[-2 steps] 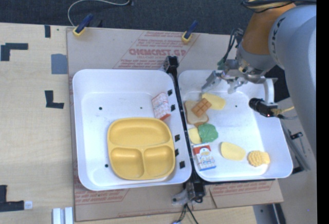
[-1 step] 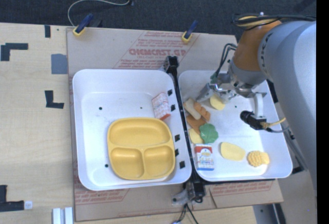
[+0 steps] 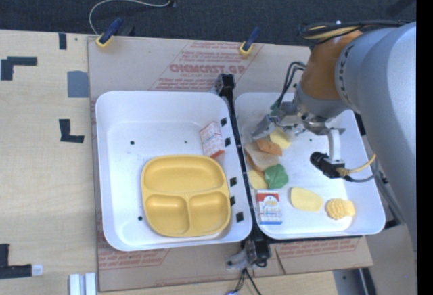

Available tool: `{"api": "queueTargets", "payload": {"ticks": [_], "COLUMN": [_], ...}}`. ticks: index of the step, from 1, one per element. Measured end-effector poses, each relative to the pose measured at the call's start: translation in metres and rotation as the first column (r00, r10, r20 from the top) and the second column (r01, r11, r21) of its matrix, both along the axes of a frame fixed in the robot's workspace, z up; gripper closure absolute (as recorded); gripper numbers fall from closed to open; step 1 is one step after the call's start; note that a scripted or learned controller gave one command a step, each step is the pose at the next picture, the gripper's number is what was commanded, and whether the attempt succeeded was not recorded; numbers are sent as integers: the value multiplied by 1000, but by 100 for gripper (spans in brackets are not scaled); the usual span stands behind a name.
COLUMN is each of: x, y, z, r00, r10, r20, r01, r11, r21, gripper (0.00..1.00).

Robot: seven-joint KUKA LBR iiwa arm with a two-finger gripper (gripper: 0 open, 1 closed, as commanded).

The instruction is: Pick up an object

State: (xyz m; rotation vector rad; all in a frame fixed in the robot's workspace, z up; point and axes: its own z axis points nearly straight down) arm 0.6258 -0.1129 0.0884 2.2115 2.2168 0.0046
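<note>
Grey claw [image 3: 270, 126] sits low over the orange toy [image 3: 269, 147]; its grip state can't be told.

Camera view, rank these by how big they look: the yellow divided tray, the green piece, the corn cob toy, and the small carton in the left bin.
1. yellow divided tray, by far the largest.
2. small carton.
3 and 4. green piece and corn cob toy look about alike; too close to rank.

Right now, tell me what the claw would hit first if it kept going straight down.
Probably the orange-brown food piece in the right bin: the claw hangs just above it, beside a pale yellow piece. Depth is uncertain.
</note>
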Motion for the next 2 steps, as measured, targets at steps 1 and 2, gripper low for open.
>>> {"api": "queueTargets", "payload": {"ticks": [1, 2], "x": [-17, -33], "y": [11, 8], "z": [0, -2], "r00": [1000, 1000], "r10": [-2, -2], "r20": [0, -6], "r01": [2, 2], "r11": [1000, 1000], "r21": [0, 3], "gripper": [0, 0]}}
